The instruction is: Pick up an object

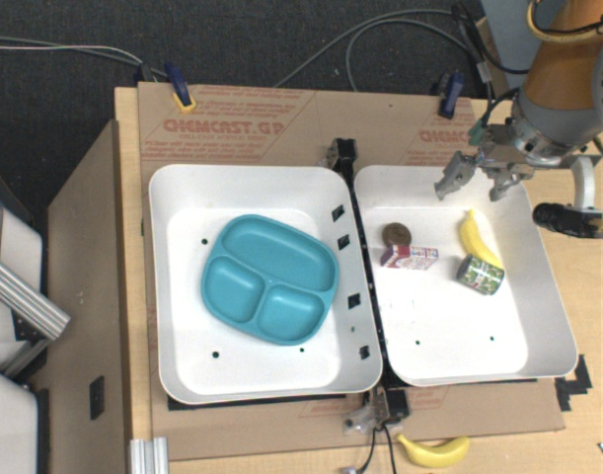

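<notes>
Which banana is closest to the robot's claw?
The banana inside the right bin, just below the gripper. The other banana lies outside, at the bench's front edge.

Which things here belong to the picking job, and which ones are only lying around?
Job: claw, open above the right bin; banana, green can, small box, brown round thing.

Lying about: blue divided plate, second banana off the bins.

The arm (563,57) reaches in from the right, claw (479,178) spread open, holding nothing.
</notes>
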You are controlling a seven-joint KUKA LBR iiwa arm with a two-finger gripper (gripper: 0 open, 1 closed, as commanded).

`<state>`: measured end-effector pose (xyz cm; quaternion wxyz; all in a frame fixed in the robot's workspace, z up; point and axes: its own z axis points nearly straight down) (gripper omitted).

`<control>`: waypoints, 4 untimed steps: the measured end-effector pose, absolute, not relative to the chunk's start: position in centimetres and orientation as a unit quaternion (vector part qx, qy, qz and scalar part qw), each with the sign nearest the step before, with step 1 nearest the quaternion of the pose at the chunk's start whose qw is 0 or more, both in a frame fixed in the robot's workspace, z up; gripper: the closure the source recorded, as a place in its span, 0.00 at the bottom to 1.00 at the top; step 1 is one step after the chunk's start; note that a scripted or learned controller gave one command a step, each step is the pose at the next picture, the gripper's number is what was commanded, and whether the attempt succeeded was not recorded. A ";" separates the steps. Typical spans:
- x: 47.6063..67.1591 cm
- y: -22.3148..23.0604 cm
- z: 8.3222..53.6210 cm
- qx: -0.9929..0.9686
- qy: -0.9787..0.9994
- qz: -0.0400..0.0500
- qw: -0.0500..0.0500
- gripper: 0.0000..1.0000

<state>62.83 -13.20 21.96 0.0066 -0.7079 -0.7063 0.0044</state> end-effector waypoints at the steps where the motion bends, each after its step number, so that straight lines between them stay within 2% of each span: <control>1: 63.1 -13.2 22.8 -0.707 -0.707 0.000 0.001 0.00; 4: 63.2 -13.3 9.1 -0.707 -0.707 0.001 0.002 0.00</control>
